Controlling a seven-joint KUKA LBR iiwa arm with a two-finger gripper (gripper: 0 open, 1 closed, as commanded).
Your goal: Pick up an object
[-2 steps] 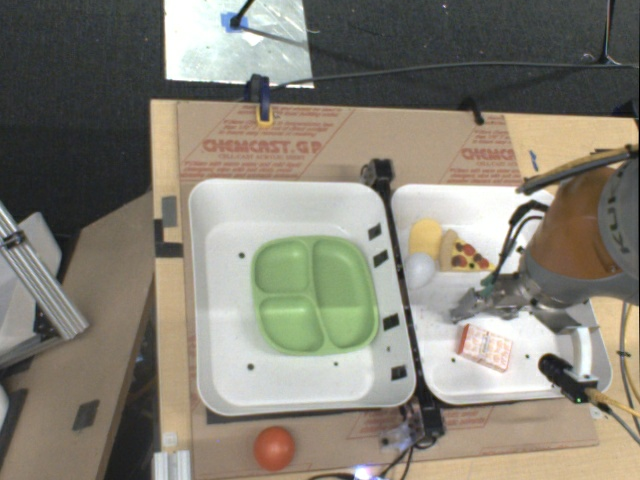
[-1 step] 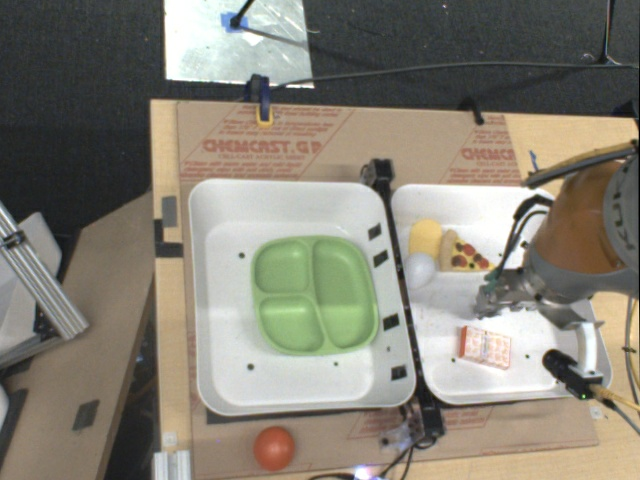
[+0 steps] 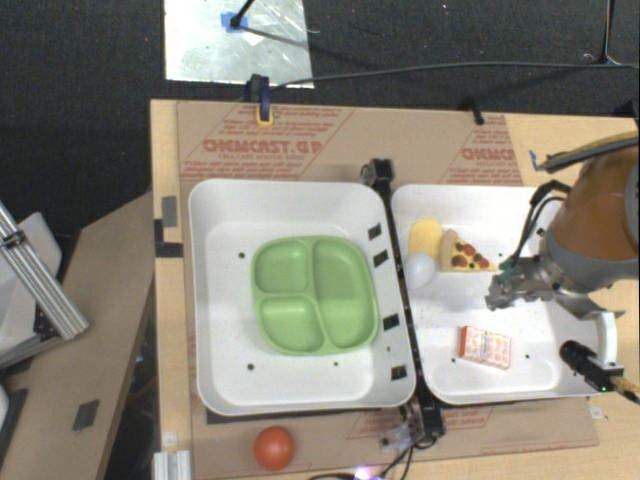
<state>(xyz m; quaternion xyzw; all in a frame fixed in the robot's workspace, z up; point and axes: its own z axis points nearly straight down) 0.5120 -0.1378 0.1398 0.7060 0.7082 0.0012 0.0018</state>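
The right bin (image 3: 440, 383) holds a yellow piece (image 3: 426, 236), a pizza-slice toy (image 3: 465, 256), a small white ball (image 3: 419, 268) and a red-and-white packet (image 3: 485, 347). My gripper (image 3: 503, 294) hangs over the middle right of this bin, just right of the pizza slice and above the packet. I see nothing held in it. The left bin (image 3: 215, 228) carries a green divided plate (image 3: 314, 295).
An orange-red ball (image 3: 274, 447) lies on the bench in front of the left bin. A black divider with clips (image 3: 395, 288) runs between the bins. The arm's orange band (image 3: 600, 218) comes in from the right, over the right bin's far edge.
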